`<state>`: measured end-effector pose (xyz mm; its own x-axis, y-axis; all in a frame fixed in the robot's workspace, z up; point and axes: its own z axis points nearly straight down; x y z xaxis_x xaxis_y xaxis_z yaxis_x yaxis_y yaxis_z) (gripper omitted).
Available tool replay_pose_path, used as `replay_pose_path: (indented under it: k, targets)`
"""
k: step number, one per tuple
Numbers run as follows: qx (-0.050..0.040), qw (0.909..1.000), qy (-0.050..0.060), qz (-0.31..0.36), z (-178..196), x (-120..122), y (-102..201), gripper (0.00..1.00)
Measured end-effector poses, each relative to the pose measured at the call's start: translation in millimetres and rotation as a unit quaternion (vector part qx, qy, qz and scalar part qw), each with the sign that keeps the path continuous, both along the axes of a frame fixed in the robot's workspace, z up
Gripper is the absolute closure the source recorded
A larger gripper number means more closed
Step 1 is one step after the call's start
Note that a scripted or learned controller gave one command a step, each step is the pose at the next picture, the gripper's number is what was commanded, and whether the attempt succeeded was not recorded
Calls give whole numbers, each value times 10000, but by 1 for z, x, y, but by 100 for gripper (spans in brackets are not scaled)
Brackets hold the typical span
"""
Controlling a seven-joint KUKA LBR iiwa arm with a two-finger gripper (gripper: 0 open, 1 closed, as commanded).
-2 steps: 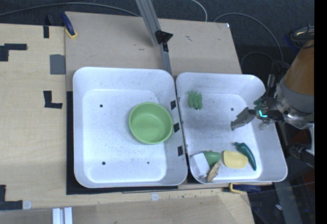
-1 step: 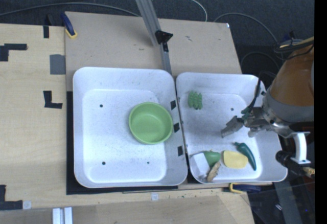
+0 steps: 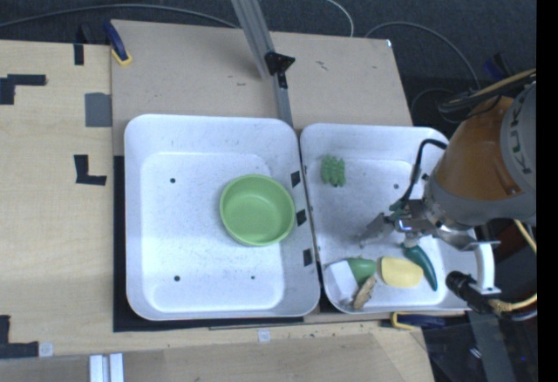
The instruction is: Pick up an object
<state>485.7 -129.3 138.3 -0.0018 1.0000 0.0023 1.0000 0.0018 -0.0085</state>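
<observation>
Camera view: gripper (image 3: 384, 228) low in right bin (image 3: 370, 145), fingers slightly parted, nothing between them. Yellow object (image 3: 400, 272) nearest, just below-right of fingertips, long axis roughly left-right; green piece (image 3: 362, 268) beside it. Green bowl (image 3: 256, 210) in left bin (image 3: 157, 197), well apart.

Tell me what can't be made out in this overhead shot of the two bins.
- Gripper, camera view: too small and dark to tell whether it is open or shut.
- Teal object, camera view: its upper end runs under the wrist.
- Tan piece, camera view: too small to identify, at the right bin's front edge.
- Small green object, camera view: too blurred to name.
</observation>
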Motion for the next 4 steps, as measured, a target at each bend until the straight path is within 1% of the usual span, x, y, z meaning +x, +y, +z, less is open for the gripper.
replay_pose_path:
  k: [1,2,3,4]
  targets:
    - [-19,10000,-42,-5,-50,0,0,0]
    - [-4,10000,-28,-3,-39,0,1,100]
    - [-15,10000,-53,1,11,11,1,100]
    - [-16,10000,-57,0,54,16,1,100]
